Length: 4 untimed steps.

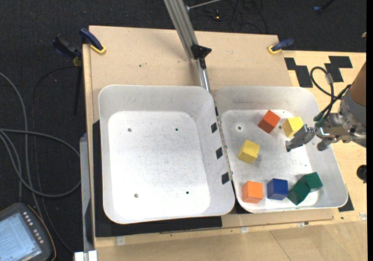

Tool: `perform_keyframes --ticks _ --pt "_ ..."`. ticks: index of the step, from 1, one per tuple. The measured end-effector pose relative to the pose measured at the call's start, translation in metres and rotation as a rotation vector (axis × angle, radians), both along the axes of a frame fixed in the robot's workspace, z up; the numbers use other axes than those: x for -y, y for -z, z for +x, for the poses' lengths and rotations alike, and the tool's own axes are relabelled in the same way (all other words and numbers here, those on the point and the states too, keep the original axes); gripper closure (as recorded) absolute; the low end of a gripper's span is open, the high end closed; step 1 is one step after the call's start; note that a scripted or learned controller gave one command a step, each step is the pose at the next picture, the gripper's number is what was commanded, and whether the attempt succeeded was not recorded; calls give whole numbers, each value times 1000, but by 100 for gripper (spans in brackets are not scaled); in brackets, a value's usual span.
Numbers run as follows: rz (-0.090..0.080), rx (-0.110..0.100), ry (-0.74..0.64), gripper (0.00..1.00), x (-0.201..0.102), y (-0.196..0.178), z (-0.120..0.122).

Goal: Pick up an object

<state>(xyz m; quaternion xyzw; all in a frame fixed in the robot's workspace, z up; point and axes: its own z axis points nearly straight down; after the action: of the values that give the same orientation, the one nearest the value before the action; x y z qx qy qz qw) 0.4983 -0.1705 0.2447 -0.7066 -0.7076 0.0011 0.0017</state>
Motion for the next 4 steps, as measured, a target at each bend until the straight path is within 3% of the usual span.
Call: perform_keyframes --ticks 1,4 --pt "-1 4 1 0 0 -2 1" --pt "-1 3 2 0 -13 151 -8"
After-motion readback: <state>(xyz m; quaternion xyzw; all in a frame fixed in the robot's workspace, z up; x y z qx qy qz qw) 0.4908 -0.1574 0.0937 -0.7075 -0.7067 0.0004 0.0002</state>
